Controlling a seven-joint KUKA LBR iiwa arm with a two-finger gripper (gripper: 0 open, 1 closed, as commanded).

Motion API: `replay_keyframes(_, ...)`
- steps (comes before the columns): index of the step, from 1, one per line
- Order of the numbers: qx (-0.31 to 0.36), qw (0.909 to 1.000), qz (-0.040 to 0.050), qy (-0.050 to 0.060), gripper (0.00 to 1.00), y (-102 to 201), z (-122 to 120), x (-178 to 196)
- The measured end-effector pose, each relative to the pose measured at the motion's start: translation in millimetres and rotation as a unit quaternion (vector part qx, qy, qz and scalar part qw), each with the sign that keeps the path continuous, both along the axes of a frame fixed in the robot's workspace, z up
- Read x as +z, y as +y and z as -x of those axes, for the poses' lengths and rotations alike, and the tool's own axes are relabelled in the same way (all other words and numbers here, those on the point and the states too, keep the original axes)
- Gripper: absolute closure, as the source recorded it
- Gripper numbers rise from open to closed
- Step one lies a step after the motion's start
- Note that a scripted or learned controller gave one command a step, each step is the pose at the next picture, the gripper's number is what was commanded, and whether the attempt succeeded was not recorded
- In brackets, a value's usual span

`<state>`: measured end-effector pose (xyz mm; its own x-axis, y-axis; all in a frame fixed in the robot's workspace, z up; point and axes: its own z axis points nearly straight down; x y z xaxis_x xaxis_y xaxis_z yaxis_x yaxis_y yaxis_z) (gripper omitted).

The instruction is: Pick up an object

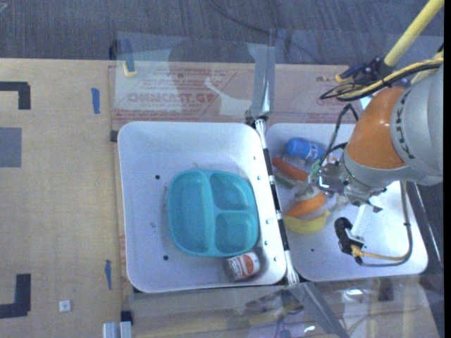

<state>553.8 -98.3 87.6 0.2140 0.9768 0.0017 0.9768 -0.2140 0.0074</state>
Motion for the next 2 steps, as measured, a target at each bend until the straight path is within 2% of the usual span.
replay_keyframes(1,-0.001,1.0,-0.0007,-0.001,1.0,0.5,-1.0,10.6)
replay_keyframes(2,-0.067,0.9977,-0.0003,0.004,1.0,30.4,57.2,147.9)
